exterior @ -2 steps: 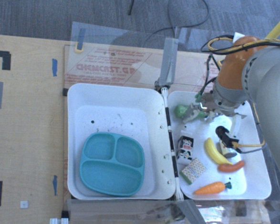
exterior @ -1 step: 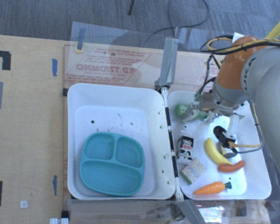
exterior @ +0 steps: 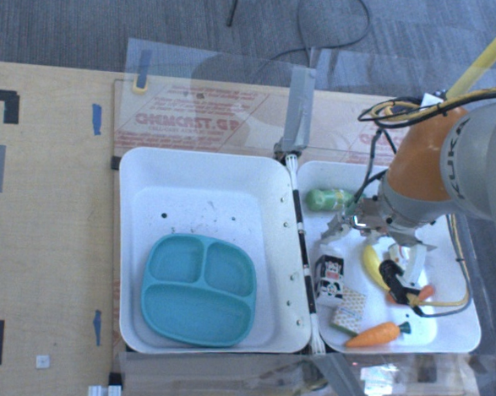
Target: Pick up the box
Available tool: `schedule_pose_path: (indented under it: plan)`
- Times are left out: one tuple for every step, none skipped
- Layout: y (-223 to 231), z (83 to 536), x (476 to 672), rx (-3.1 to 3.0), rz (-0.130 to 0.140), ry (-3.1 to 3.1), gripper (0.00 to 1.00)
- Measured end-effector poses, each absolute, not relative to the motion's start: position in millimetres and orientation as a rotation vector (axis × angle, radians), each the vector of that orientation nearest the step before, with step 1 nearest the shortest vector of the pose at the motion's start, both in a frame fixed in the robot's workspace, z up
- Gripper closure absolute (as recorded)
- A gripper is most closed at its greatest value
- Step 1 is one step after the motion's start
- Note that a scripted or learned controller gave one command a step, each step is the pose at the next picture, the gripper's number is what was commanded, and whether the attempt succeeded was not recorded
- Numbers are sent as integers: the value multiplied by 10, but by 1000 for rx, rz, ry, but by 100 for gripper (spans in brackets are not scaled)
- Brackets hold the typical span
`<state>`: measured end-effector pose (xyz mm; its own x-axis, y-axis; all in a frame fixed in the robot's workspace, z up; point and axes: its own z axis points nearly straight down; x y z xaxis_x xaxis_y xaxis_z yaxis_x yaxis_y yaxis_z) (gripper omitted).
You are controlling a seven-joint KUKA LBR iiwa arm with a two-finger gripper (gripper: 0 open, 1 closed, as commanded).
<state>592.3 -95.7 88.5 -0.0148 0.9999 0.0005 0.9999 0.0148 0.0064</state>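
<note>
- While my arm reaches in from the view's right, my gripper (exterior: 354,226) hangs over the far middle of the right bin (exterior: 467,331). I cannot tell whether it is released or clenched.
- The box (exterior: 330,277), small and black-and-white, lies on the right bin's floor. It sits close against the wall shared with the left bin (exterior: 139,185), nearer the camera than my gripper and apart from it.
- A banana (exterior: 372,265) lies just beside the box on the view's right.
- A patterned sponge (exterior: 350,308) sits at the box's near right corner, and a carrot (exterior: 374,335) lies beyond it along the near rim.
- A green object (exterior: 326,198) rests in the far corner by the shared wall. A strip of bare floor lies between it and the box.
- The left bin holds a teal divided plate (exterior: 199,289) in its near half. Its far half is bare floor with dark specks.
</note>
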Motion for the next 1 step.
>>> schedule_pose_path:
  plan:
    - [-1153,854,6601,2284,-43,2214,0]
